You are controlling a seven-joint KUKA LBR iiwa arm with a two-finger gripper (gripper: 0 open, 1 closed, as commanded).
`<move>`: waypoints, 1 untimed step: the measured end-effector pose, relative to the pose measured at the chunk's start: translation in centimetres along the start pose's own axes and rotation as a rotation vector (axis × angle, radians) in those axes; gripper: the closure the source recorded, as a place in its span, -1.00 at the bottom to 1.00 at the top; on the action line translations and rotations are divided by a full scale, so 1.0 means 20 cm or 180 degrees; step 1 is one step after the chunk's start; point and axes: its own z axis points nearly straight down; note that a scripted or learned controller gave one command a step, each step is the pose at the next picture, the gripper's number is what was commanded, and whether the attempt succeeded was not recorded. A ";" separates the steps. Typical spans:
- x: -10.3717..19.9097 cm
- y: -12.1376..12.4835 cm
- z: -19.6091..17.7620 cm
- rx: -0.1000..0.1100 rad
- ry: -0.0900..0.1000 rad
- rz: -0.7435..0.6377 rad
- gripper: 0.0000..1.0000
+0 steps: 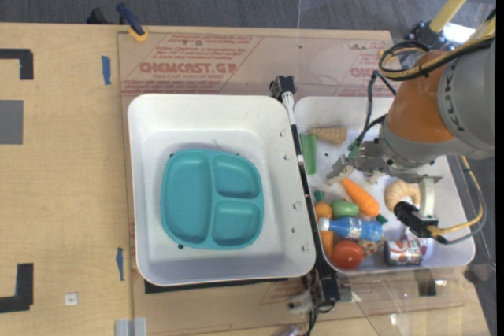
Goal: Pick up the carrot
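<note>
1. The left bin (150, 169) is the larger open area; it holds a teal divided plate (211, 199) near its middle, with bare white floor all round the plate.
2. The right bin (461, 244) is crowded along its front: a tomato (347, 253), a blue-labelled bottle (353, 229), a can (405, 252) and a green piece (344, 208) lie close together.
3. The arm (441, 102) covers the bin's right rear part; a croissant-like roll (403, 192) lies just below it.
4. The gripper (349, 164) hangs near the bin's middle with its fingers spread apart, nothing between them.
5. The carrot (361, 197) is short, bright orange and tapered, lying slantwise just beside the gripper's tips, touching the green piece.
</note>
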 end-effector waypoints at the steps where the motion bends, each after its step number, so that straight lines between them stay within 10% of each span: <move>1: -0.01 0.01 -0.06 -0.0026 -0.0012 0.0005 1.00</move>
